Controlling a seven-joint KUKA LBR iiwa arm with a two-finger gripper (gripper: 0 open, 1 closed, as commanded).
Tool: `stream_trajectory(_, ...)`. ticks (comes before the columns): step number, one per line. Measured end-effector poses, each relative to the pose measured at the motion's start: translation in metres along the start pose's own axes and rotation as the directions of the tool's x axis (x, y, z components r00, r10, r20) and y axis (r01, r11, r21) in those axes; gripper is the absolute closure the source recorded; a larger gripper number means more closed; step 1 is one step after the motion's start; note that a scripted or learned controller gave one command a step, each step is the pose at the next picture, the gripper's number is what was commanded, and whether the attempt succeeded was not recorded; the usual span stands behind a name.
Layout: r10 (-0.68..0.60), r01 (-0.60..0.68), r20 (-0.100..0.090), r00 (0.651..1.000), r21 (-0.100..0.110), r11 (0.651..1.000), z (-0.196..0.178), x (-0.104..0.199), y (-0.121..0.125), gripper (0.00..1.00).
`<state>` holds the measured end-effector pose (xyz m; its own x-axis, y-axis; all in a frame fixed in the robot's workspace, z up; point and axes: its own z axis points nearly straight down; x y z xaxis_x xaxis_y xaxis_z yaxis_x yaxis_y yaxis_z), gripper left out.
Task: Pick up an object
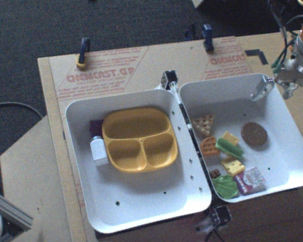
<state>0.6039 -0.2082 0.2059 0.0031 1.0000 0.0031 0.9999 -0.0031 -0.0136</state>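
gripper [263, 88] over right bin [294, 142] far rim, empty-handed.

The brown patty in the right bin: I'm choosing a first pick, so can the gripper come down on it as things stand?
Probably yes. The brown patty lies flat with white floor all round it, and the gripper is just above it in view.

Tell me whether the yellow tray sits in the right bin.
No, the yellow tray lies in the left bin.
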Motion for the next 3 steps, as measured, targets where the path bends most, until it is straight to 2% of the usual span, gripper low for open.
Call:
stream_trajectory(1,-0.003,0.003,0.004,1.0,-0.014,1.0,-0.008,0.0,0.003,0.0)
stream_trajectory(3,-0.003,0.003,0.0,1.0,-0.007,1.0,0.108,-0.008,0.0,0.0)
